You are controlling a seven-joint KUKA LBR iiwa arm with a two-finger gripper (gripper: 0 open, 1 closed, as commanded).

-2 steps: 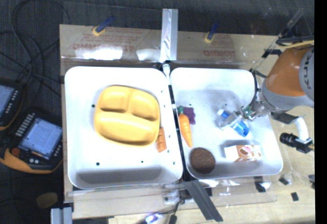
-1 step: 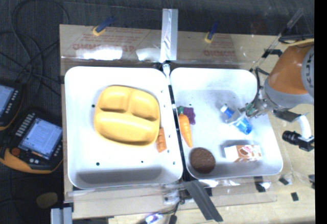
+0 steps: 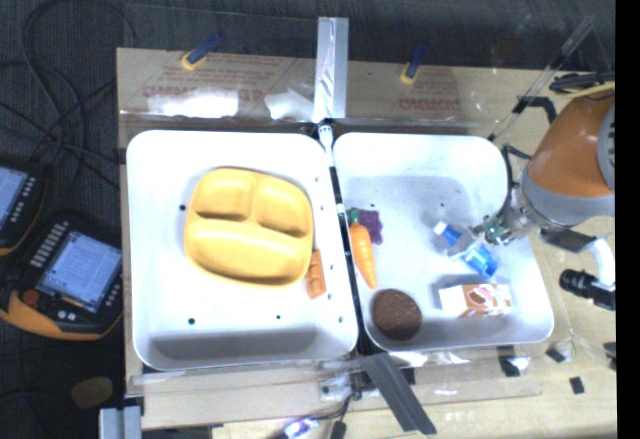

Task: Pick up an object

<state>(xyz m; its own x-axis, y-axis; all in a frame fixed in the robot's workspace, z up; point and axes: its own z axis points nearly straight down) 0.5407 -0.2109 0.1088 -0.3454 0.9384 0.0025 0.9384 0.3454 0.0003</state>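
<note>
Brown disc (image 3: pixel 396 311), carrot (image 3: pixel 361 253), tool (image 3: pixel 492 230)

So I'm counting two white bins sitting side by side: the left bin (image 3: pixel 160 327) and the right bin (image 3: pixel 420 152). The left one is holding one yellow divided tray (image 3: pixel 250 224) and one small orange piece (image 3: pixel 316 277) tucked against its right edge. The right one is carrying one carrot (image 3: pixel 362 253), one purple item (image 3: pixel 371 223), one brown round cookie-looking thing (image 3: pixel 397 311), one small carton (image 3: pixel 476 298) and what I'm reading as two blue-and-white bits (image 3: pixel 448 233) (image 3: pixel 481 260), though they're too small to be sure
</note>
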